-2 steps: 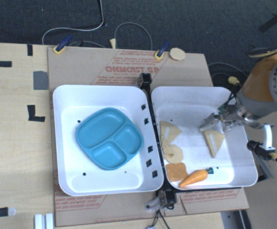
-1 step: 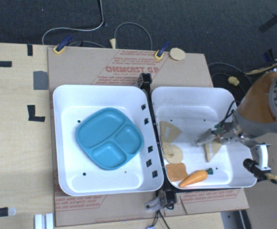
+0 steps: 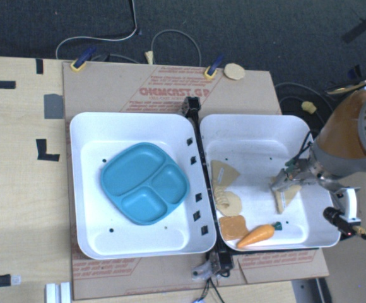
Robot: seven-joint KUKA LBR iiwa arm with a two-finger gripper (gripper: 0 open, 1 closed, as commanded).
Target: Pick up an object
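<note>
I see a cardboard sheet (image 3: 170, 90) on the bench under both bins, dark carpet (image 3: 233, 17) beyond; gripper (image 3: 286, 182) sits over the right bin's (image 3: 252, 128) wedge (image 3: 286, 197), grip state unclear.

Robotics lab — taped bench (image 3: 19, 169), cables (image 3: 132, 17)

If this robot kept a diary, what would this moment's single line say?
stage: reaching | hand: low in right bin, over pale wedge | carrot: front edge | blue divided plate: left bin
</note>
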